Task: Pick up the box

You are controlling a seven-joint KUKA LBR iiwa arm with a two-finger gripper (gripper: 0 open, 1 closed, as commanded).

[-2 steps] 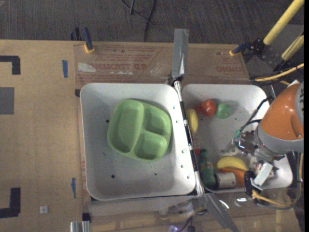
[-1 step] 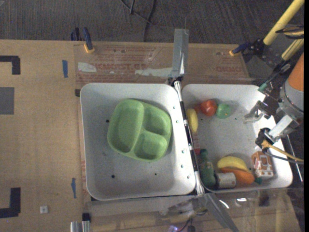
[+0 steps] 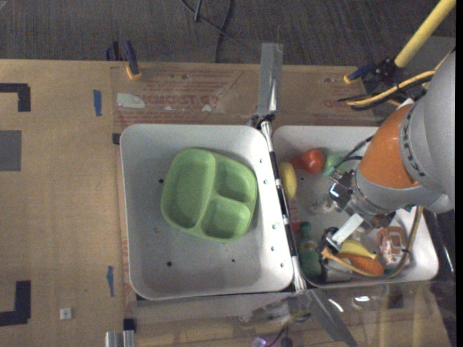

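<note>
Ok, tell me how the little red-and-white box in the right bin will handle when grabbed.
The box looks like a small printed carton, so it is probably light and may crush under a hard squeeze. Its flat faces suggest it won't roll. It sits near the right bin wall beside an orange toy, so a push may just wedge it.
</note>
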